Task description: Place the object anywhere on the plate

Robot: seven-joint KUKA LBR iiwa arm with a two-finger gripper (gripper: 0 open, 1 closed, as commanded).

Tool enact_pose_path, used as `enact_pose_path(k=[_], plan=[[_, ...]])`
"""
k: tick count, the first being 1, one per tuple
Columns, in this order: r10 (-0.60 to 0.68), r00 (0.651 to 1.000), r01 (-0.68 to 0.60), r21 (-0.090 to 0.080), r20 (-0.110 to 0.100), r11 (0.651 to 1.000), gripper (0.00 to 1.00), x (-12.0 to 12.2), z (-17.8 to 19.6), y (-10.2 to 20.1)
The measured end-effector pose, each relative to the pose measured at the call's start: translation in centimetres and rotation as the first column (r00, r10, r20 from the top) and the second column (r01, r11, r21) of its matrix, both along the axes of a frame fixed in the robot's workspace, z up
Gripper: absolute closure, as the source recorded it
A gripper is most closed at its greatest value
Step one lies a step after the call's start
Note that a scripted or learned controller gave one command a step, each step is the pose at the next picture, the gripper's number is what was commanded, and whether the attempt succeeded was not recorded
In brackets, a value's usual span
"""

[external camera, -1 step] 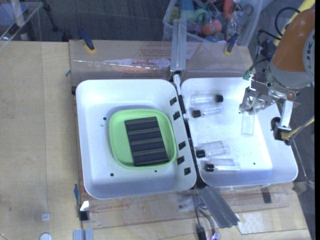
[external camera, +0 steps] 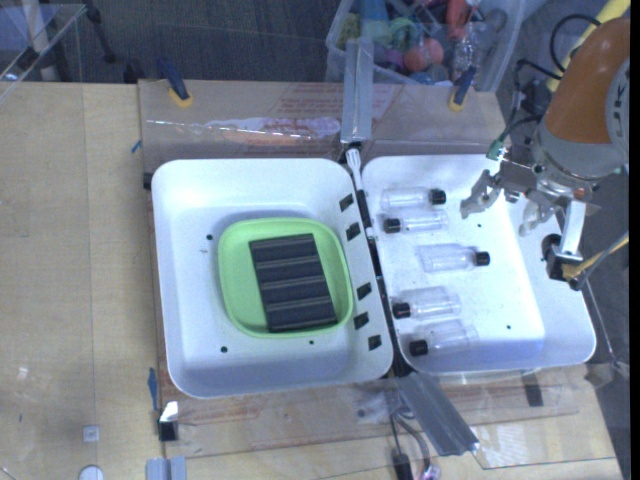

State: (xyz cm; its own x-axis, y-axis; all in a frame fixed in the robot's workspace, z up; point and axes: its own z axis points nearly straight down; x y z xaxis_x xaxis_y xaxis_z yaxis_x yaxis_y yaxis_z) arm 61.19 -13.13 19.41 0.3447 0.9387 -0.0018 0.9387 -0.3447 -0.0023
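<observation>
Hovering well right of the green plate, the gripper spreads its fingers around nothing, while a black ribbed block lies on that plate and five clear vials lie right of it.

Arm comes in from the frame's 2 o'clock corner. Only its last stretch is in view, angled down toward 8 o'clock. Orange band sits at the upper right, with the grey wrist just below it at its 7 o'clock. Gripper is near 3 o'clock from frame centre and points downward. Fingers stand apart, one toward 9 o'clock and the other toward 4 o'clock of the gripper's middle. Nothing is between them.
</observation>
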Motion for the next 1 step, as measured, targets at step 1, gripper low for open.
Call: enact_pose_path(k=[1], plan=[[0.062,0.998,-0.062,-0.002,0.004,0.998,0.0,2.07,2.16,-5.16]])
